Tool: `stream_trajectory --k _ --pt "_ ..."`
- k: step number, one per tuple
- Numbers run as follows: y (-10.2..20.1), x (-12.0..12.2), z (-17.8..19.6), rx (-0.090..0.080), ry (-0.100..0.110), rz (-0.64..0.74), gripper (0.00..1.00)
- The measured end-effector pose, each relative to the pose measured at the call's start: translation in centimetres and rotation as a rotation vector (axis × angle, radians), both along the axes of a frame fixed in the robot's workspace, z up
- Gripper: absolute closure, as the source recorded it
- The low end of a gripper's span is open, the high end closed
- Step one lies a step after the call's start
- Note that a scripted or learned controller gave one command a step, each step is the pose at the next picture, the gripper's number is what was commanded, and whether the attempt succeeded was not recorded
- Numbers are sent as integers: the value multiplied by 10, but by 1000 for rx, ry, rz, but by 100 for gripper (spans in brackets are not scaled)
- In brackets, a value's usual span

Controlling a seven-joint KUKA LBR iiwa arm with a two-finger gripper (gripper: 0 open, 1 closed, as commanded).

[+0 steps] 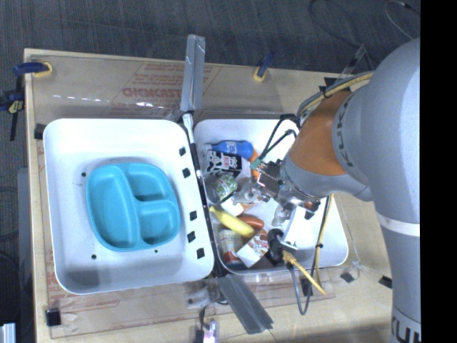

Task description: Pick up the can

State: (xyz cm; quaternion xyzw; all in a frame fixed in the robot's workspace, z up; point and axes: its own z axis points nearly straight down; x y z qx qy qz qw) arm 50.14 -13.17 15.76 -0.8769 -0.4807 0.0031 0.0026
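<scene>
Can (226,185) lies in the cluttered right bin (335,243) on the bench (107,84).

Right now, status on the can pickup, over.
Gripper low over right bin, in the clutter. Can lying loose by the divider. Banana and carton crowd it.

Robotics lab or test cell, not a home. Evidence: pale plywood bench (86,306) with printed red lettering under a clear sheet at 11 o'clock; blue clamps (32,68) gripping its edge at 10 o'clock. Two white bins (64,263) fixed side by side, metal bar (191,73) running up from their join toward 12 o'clock. Industrial grey arm (389,120) with orange band at 3 o'clock, loose cables (307,291) trailing at 5 o'clock. Dark carpet-like floor (107,13) around.
</scene>
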Motion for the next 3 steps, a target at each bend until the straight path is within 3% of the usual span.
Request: stream_trajectory --k 1,2,3 --pt "29 -14 -43 -17 -49 -233 0" --pt "115 -26 -9 -1 -1 -259 0" --pt "116 -25 2 0 -1 -249 100"
